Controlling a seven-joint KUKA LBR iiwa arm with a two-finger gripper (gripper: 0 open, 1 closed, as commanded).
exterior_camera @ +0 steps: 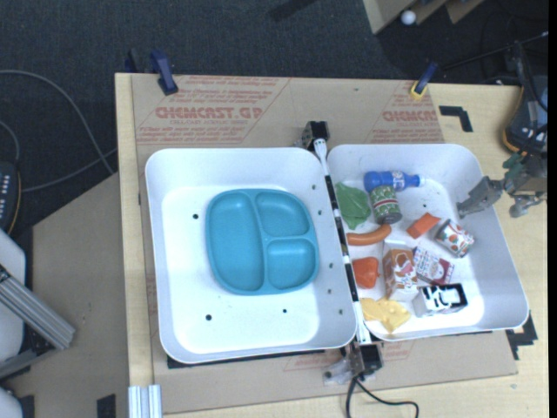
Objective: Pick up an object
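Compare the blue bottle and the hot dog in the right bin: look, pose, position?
Colour: the blue bottle is blue with a white cap end; the hot dog is orange-red. Shape: the bottle is stubby and straight, the hot dog slimmer and slightly curved. Position: the bottle lies nearer the bin's far wall, the hot dog nearer the middle, by the divider. Shared: both lie on their sides in the right bin.

Two bins (165,233) — tray (261,239), toy clutter (405,251)

Two white bins (174,259), one blue divided plate (260,239), and roughly ten small items (405,242) heaped together.
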